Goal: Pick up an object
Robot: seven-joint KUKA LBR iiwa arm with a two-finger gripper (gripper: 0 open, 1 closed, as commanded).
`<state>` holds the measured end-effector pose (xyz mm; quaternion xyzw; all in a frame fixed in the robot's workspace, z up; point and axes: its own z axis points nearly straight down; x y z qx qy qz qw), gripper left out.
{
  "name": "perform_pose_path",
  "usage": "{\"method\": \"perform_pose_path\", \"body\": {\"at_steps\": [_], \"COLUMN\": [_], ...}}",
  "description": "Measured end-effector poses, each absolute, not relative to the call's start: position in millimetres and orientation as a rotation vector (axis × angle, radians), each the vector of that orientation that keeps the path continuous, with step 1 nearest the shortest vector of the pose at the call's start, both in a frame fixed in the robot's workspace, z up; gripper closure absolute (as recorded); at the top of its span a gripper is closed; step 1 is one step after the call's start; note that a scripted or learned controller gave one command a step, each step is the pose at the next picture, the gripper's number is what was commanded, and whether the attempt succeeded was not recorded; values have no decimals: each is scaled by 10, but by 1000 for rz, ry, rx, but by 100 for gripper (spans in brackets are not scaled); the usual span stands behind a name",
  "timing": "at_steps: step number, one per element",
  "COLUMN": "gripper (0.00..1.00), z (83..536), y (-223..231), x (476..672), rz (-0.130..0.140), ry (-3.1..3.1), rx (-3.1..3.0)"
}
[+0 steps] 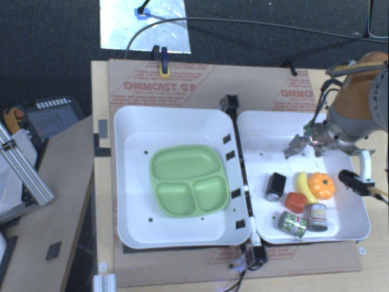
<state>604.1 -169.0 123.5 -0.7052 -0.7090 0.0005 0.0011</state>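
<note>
I've got the end effector (pixel 302 143) over the right bin (pixel 267 132), up in its far half, fingers spread apart and pointing left, with nothing between them that I can see. It hangs above bare white floor there, well apart from the pile of objects. Behind it the wrist and the orange band of the arm (pixel 358 96) come in from the right edge. Nearer to me in the same bin sits the cluster: an orange pumpkin (pixel 322 185) with a yellow banana (pixel 303 186) touching its left side, a red-orange block (pixel 296 201) just below the banana, a black cylinder (pixel 276 185) to the left of those, and two cans near the front wall, a green one (pixel 292 224) lying on its side and a brown-labelled one (pixel 316 217) beside it. Nothing is lifted; all of it rests on the bin floor. The left bin (pixel 130 163) carries a green divided plate (pixel 187 180) in its middle. Both bins sit on cardboard on the table (pixel 100 90), with a blue and yellow clamp (pixel 163 59) at the far edge.
</note>
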Motion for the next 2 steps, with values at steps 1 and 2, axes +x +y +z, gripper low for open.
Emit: {"method": "perform_pose_path", "body": {"at_steps": [1, 2], "gripper": [0, 100], "z": [825, 962], "y": [-1685, -1690], "x": [6040, 6060], "rz": [2, -4], "ry": [-2223, -2230], "rx": [-2217, -2220]}}
